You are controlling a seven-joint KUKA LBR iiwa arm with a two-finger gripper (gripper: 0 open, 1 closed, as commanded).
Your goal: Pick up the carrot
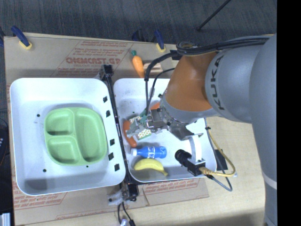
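Hand (pixel 149 122) low in right white bin (pixel 207 171), grip state cannot tell | small orange carrot with green top (pixel 137 65) on surface (pixel 244 192) outside bin, at 12 o'clock | blue bottle (pixel 149 151) and yellow banana (pixel 150 166) at 6 o'clock of hand | green divided plastic plate (pixel 75 135) in left white bin (pixel 28 182)

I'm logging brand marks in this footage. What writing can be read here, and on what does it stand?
"KUKA": in dark letters on the grey arm, running down beside the orange band.
"CHEMCAST GP": in red on the brown board behind the bins; the smaller red lines around it are too blurred to read.
Blue bottle label: too small to read.
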